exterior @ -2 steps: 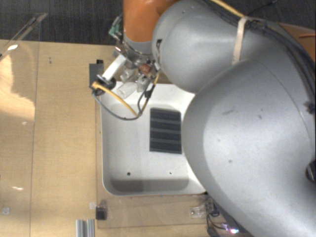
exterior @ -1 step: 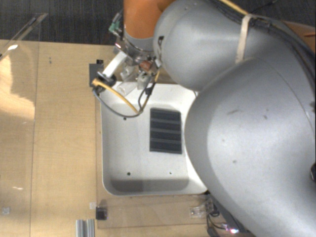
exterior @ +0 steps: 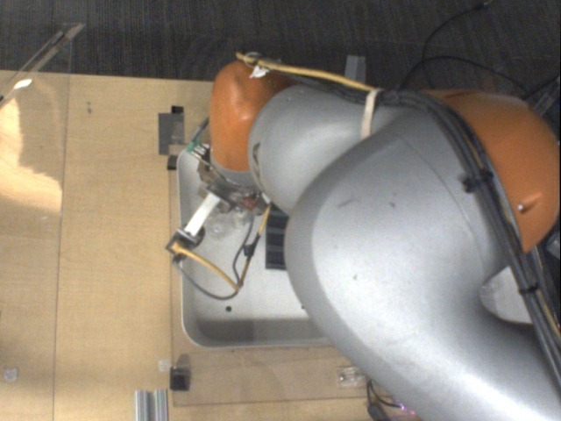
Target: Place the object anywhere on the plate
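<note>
My arm (exterior: 394,235) is very close to the camera and covers most of the view, including most of both bins. The gripper (exterior: 224,216) hangs low over the far left part of a white bin (exterior: 219,323), just below the orange wrist band (exterior: 232,112). A black ribbed thing (exterior: 276,239) lies on the bin floor just right of the gripper, and the arm hides part of it. I cannot make out anything held in the gripper.
The wooden bench top (exterior: 88,235) spreads out to the left of the bin. Small black clamps sit at the bin's far left corner (exterior: 173,130) and near left corner (exterior: 180,377). A metal rail end (exterior: 151,403) pokes in at the bottom edge.
</note>
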Controlling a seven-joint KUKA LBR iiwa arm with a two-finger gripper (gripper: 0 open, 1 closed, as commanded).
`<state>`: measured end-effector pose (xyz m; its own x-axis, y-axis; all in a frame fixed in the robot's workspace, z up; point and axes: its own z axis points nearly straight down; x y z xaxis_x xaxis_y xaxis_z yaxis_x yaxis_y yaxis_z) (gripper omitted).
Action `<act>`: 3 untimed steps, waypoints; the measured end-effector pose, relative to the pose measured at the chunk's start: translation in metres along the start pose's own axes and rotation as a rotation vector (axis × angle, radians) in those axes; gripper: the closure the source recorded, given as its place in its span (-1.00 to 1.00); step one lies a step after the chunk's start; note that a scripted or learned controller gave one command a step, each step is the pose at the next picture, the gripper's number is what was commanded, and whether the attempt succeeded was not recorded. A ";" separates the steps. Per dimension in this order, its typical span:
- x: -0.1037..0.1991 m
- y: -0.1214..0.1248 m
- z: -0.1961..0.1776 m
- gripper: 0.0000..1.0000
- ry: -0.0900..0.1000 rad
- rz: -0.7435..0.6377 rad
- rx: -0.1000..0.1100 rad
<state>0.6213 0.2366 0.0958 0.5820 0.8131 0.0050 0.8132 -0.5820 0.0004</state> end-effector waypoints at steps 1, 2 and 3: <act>0.017 0.026 -0.044 1.00 0.000 -0.457 -0.001; 0.026 0.038 -0.002 1.00 -0.007 -0.972 0.018; -0.021 -0.014 0.005 1.00 0.002 -1.243 -0.009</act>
<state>0.5971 0.2276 0.0905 -0.5827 0.8127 -0.0021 0.8126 0.5827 0.0125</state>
